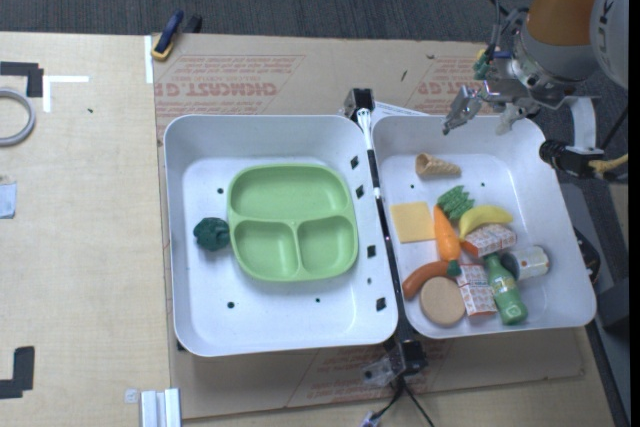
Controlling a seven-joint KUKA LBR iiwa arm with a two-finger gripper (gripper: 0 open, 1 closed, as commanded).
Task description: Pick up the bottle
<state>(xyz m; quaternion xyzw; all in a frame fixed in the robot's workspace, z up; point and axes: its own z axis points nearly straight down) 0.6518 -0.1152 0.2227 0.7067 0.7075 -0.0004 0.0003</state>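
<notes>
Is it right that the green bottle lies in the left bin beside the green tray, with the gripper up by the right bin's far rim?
Not quite. In the camera view the green bottle lies in the right bin, among the toy food. The green tray is in the left bin, and the gripper is by the right bin's far rim.

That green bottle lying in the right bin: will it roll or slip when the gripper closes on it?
The green bottle lies on its side, so it may roll if nudged. It looks like smooth, rigid plastic, so probably light but somewhat slippery. The small carton and round cookie crowd its left side, so finger room looks tight. The gripper hovers at the bin's far edge.
</notes>
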